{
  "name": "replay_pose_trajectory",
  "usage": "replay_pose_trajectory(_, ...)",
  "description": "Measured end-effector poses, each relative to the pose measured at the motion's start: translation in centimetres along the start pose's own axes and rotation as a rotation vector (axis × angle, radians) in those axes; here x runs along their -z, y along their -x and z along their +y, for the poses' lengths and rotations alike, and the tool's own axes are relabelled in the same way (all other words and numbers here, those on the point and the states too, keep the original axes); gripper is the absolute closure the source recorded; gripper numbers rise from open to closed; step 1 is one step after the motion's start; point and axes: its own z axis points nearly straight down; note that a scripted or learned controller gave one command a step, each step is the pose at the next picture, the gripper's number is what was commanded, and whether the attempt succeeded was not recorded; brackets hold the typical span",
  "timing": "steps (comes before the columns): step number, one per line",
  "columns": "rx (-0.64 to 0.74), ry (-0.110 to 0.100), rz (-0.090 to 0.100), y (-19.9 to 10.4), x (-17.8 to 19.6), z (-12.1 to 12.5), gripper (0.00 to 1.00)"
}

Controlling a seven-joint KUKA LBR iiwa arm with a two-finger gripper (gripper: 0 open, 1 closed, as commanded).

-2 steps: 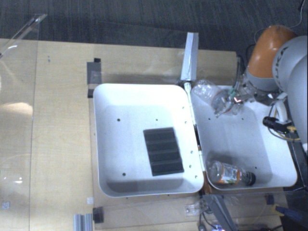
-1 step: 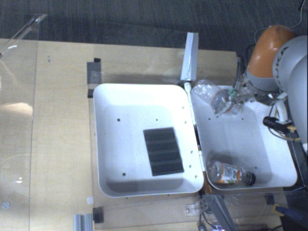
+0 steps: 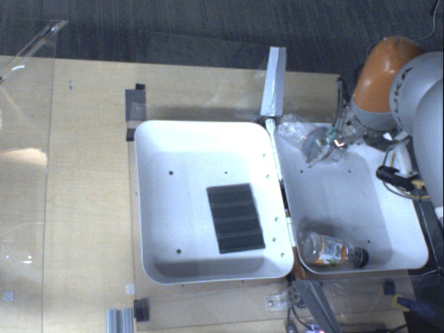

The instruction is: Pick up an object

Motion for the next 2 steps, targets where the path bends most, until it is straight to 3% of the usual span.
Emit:
replay_pose_trajectory(1, 0.005, -0.012, 0.002, 0.0, 0.8, -0.3, 1.00)
replay_pose_trajectory(2, 0.160, 0.033, 0.010, -7.7, 9.4, 3.4, 1.00)
